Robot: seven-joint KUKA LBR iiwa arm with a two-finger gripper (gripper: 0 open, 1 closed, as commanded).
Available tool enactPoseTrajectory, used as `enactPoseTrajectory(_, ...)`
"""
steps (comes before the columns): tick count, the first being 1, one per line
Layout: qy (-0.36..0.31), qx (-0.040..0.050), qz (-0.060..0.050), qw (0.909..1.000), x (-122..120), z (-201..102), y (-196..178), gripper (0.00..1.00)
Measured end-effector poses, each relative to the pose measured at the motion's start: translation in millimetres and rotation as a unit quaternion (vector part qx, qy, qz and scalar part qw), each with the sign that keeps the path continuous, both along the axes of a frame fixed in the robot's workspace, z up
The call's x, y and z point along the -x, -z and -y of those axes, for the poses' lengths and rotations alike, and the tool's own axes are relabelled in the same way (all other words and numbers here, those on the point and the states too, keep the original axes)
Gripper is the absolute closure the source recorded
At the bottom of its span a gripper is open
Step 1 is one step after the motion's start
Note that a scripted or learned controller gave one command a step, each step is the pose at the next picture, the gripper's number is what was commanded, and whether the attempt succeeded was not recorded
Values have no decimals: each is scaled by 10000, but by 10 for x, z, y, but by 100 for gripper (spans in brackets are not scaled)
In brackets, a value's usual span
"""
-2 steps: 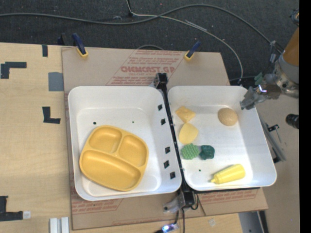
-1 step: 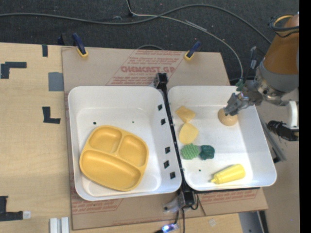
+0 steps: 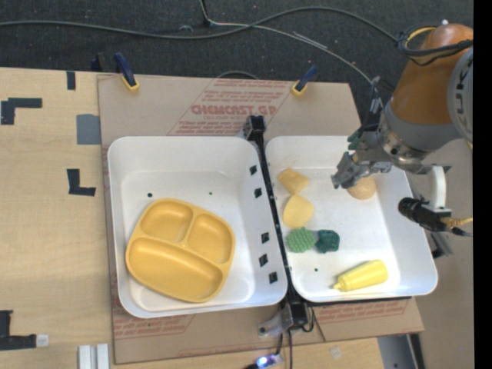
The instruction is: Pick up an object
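Observation:
The right bin [image 3: 400, 229] holds several small objects: a pale yellow piece [image 3: 292, 181], a rounder yellow piece [image 3: 298, 210], a light green knobbly item [image 3: 301, 240], a dark green item [image 3: 327, 241], a yellow corn-like object [image 3: 361, 275] near the front, and a tan rounded object [image 3: 363, 188] at the back right. My gripper [image 3: 350, 172] hangs over the back right of this bin, just left of and touching or nearly touching the tan object. Nothing visibly sits between its fingers.
The left bin [image 3: 123, 167] carries a yellow divided plate [image 3: 181, 248]. A black divider strip [image 3: 265, 206] runs between the bins. Blue-and-yellow clamps [image 3: 127, 74] [image 3: 304, 78] pin the cardboard at the back. Cables cross the dark floor behind.

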State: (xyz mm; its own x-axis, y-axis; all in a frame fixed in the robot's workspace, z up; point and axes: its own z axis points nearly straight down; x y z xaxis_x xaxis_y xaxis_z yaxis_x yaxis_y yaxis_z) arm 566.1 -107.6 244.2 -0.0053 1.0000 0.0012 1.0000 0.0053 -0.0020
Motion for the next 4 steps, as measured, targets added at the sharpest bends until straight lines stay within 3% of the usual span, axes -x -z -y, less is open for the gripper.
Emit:
enactPoseTrajectory(1, -8, -4, 2, 10000, 32, -538, -58, 100)
enactPoseTrajectory(3, -3, 3, -7, 10000, 166, -1553, 216, 100)
enactPoseTrajectory(4, -5, 3, 3, 10000, 282, -2033, 131, 100)
